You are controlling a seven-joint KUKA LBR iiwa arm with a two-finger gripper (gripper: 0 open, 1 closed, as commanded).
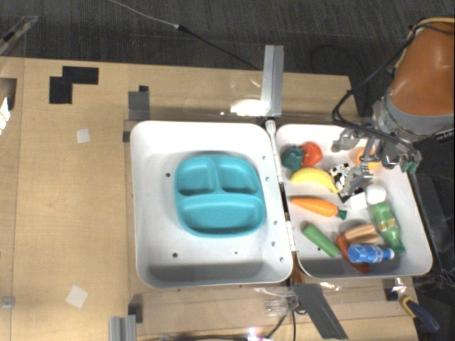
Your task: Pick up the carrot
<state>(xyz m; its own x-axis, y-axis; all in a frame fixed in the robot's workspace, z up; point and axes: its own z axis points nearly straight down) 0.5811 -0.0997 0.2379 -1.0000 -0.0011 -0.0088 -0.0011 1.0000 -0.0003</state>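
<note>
- Nearest the lens, along the right bin's (419, 258) front edge: a blue bottle (370, 254) lying beside a green bottle (384, 222).
- Carrot (313, 206) flat in the same bin, near the left wall, between a yellow banana (313, 180) and a green cucumber (320, 239).
- Claw (361, 163) over the bin's back part, apart from the carrot; open or closed, cannot tell.
- Blue divided plate (217, 194) in the left bin (153, 190).
- Both bins on the wooden desk (64, 212).

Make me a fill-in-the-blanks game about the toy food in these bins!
1. The carrot lies in the ____ bin.
2. The blue tray has ____ compartments.
3. The banana is colored ____.
4. The gripper hovers over the ____ bin.

Missing words: right; three; yellow; right
</note>
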